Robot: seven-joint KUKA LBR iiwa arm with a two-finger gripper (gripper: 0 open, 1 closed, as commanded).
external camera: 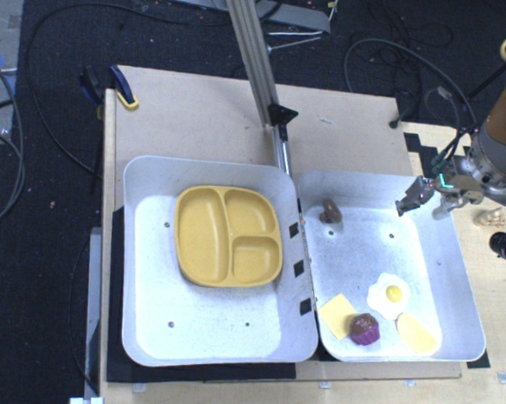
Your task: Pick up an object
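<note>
The gripper [429, 200] was seen above the far right corner of the right bin [445, 255], its two dark fingers spread apart with nothing held between them and nothing touched. In the right bin, a small brown object [331, 212] lay near the far left corner, while a fried egg [390, 295], a yellow slice [337, 315], a purple object [364, 328] and a pale yellow piece [417, 333] were gathered along the near edge. A yellow divided plate [229, 237] was found in the left bin [140, 301].
</note>
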